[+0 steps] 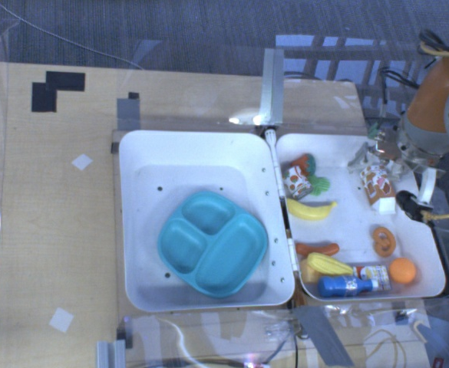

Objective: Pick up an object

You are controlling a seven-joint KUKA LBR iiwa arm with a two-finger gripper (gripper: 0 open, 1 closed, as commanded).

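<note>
A: Biggest first. Desk, light wood. Two white bins on it: left bin holds a teal divided plate, tilted a bit. Right bin holds all the small stuff.

B: Arm?

A: Grey arm with the orange band at the right bin's far right corner. Tool hangs low over that corner, something red-and-white printed right at its tip, maybe a small packet. Can't tell whether it's gripped or just lying under the tool.

B: Fingers spread or pressed together?

A: Can't tell, too cluttered there.

B: Other candidates?

A: Blue bottle along the near wall, long axis left-right. Banana mid-bin, long axis also left-right, lying left of the tool and slightly nearer the camera. Yellow corn-like piece, sausage, pretzel, orange ball, strawberry-print box by the divider.

B: Key relation?

A: Packet sits directly under the tool, so my guess is a straight drop, no sideways travel. Everything else lies left of or nearer than the tool.
</note>
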